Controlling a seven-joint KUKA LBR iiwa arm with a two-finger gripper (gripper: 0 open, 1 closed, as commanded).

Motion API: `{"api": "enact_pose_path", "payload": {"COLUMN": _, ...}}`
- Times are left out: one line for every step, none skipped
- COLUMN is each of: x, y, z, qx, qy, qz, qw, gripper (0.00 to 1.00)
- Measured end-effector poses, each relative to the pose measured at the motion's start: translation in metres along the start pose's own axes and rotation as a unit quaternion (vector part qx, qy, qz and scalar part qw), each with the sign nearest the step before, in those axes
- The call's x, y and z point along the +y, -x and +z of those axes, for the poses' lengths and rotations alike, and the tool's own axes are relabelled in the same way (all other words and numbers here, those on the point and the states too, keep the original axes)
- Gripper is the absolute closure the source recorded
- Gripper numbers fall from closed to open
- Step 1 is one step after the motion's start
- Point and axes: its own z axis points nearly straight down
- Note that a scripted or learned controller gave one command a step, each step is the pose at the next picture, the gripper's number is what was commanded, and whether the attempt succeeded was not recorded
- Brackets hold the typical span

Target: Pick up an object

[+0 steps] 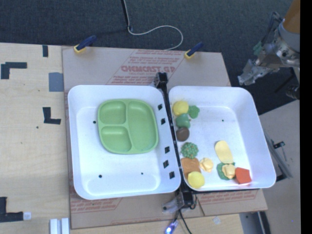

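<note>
The right bin [243, 99] holds several toy foods: a yellow lemon [180, 107], green pieces [193, 112], a brown ball [183, 134], a broccoli [189, 149], an orange block [190, 165], a yellow ball [196, 180], a pale yellow oval [224, 151] and a red-orange block [243, 175]. My gripper [251, 76] hangs at the upper right, outside the bin's far right corner and high above the bench. Nothing shows between its fingers.
A green divided plate [128, 126] lies in the left bin [78, 145]. The bins sit on a cardboard sheet [146, 67] held by two clamps [84, 44]. A cable [146, 30] loops behind the bins.
</note>
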Motion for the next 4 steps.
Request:
{"api": "enact_pose_path", "payload": {"x": 0.021, "y": -0.109, "z": -0.153, "qx": 0.001, "qy": 0.005, "qz": -0.005, "qw": 1.0000, "gripper": 1.00}}
{"api": "enact_pose_path", "payload": {"x": -0.066, "y": -0.157, "z": -0.051, "qx": 0.003, "qy": -0.013, "qz": 0.000, "qw": 0.9999, "gripper": 1.00}}
{"api": "enact_pose_path", "payload": {"x": -0.102, "y": -0.200, "z": -0.020, "qx": 0.002, "qy": -0.009, "qz": 0.000, "qw": 1.0000, "gripper": 1.00}}
{"api": "enact_pose_path", "payload": {"x": -0.032, "y": -0.186, "z": 0.053, "qx": 0.001, "qy": -0.006, "qz": 0.002, "qw": 1.0000, "gripper": 1.00}}
